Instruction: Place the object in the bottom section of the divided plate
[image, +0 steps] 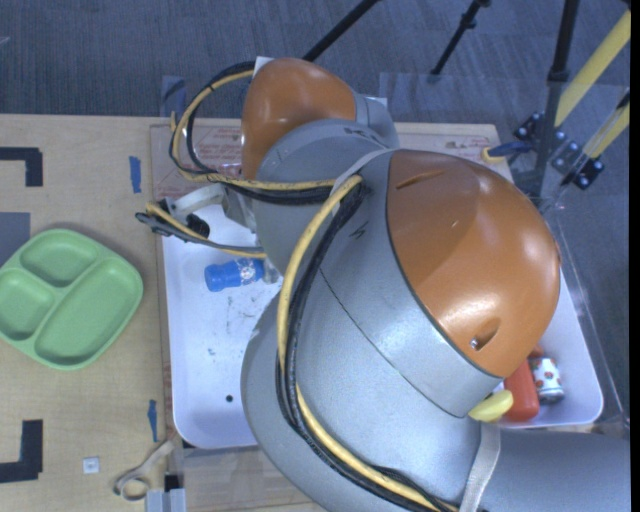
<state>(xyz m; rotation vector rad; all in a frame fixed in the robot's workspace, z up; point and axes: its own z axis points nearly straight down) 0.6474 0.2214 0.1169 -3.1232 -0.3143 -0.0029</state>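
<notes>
One green plate (68, 297) sits far left on the table (80, 160), its three sections bare, the large one nearest us. Moving right, a blue object (226, 275) lies in the white bin (205, 400), apart from everything. Right again, the arm (400, 300) looms over the bin; the hand is hidden beneath it, so its state I cannot tell. Far right, red and yellow bits (510, 398) peek out. Looks like the pick stage: next it needs a clean grab, then carry left.
</notes>
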